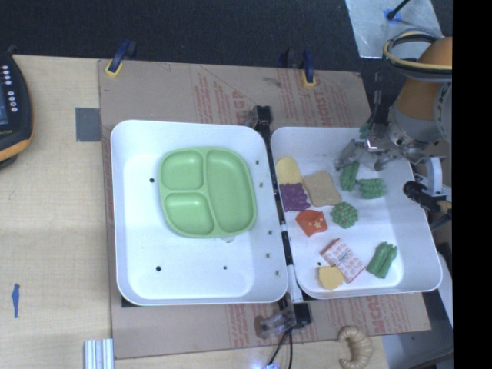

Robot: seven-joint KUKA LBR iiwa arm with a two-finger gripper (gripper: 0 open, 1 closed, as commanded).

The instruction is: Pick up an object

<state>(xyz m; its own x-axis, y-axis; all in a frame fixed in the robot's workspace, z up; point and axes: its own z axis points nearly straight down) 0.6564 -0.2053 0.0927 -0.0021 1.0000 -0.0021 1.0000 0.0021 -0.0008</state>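
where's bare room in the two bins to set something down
Left bin: bare floor around the green divided plate, widest along the near edge. Right bin: crowded with toy food; the gripper hangs over its far end.

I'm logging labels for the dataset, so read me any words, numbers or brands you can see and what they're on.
Cardboard sheet under the bins: faint red printed lettering, too blurred to read.
Red-and-white packet in the right bin: markings too small to read.
Black-and-orange device at the left edge: buttons, no legible text.

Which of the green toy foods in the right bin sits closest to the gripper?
The small dark green pickle-shaped piece just under the gripper; the bumpy cluster, round broccoli and bean bundle lie farther off.
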